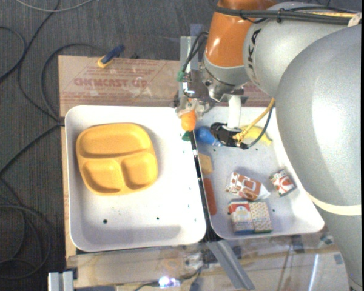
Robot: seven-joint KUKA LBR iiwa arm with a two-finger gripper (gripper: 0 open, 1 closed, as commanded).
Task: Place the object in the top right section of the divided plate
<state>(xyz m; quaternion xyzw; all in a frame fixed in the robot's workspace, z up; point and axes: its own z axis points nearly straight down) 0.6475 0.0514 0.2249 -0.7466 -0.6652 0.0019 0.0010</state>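
Above the bins' divide, gripper (187,109).

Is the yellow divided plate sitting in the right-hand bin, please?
No, the yellow divided plate lies in the left bin, while the right bin holds small cartons.

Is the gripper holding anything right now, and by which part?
Apparently a small orange object hangs at the gripper; whether it is between the fingers, or by which part, cannot be told.

Yellow divided plate (116,157) in left bin (79,223), tool (188,110) gripping orange object (187,120)
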